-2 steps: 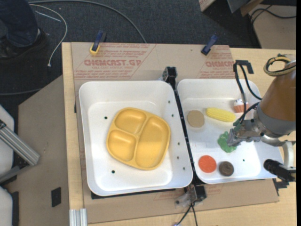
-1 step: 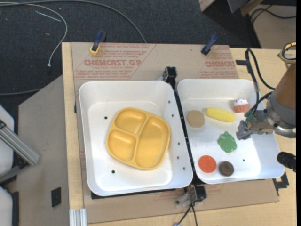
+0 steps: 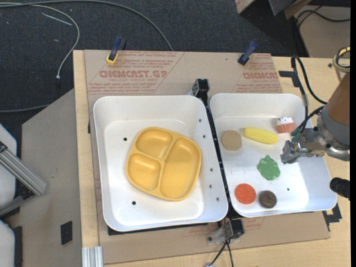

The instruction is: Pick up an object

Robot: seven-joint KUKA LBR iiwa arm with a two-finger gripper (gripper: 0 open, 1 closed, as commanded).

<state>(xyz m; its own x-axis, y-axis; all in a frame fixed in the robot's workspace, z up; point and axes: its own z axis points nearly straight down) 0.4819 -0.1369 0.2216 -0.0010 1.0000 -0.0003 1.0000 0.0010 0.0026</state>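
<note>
Gripper (image 3: 289, 152) sits at the right side of the right bin (image 3: 253, 100), just beside the green toy (image 3: 269, 168); finger state cannot be told. Yellow plate (image 3: 164, 163) fills the left bin (image 3: 105, 115).

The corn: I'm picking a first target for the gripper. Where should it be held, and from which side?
Grip the corn across its narrow middle, coming straight down from above. It lies flat and long, roughly left to right, apart from the tan disc and the gripper, so fingers likely fit along both long sides.

the white bins (image 3: 111, 166) look like smooth, glossy plastic. the yellow plate (image 3: 164, 163) inside the left bin looks like shiny plastic too.
</note>
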